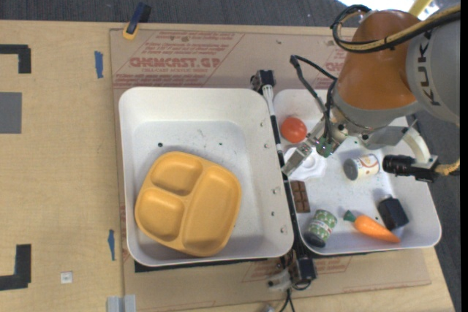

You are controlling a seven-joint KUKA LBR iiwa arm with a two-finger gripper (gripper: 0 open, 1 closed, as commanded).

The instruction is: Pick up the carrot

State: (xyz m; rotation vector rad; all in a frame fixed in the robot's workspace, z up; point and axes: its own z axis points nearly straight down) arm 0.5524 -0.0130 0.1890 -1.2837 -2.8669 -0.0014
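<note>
1. Your bench is a flat cardboard-covered top with printed red lettering, set against dark carpet, and it bears two shallow white bins side by side.
2. The carrot (374,227) lies in the right bin (431,219), near its front wall, well below and to the right of the claw (306,156). Its green stub points left toward the claw's side and its orange taper points right.
3. Just beyond the carrot's taper, touching or nearly so, sits a small dark block (393,212). Left of the green stub stands a green-labelled can (320,226). Both crowd the approach.
4. Closer to the claw you have a brown chocolate bar (300,193) just beneath it, a small white cup (363,166) to its right, and a red-orange ball (294,129) just above it.
5. The claw hangs over the right bin's left edge, beside the divider. You cannot tell from here whether it is spread or pressed together, and nothing shows pinched in it.
6. In the left bin (139,113), well off to the claw's left, rests a yellow divided plate (188,202).
7. To do this step well, I judge you should travel right and toward the front wall, line the claw across the carrot's thick middle, and descend between the can and the block without nudging either.
</note>
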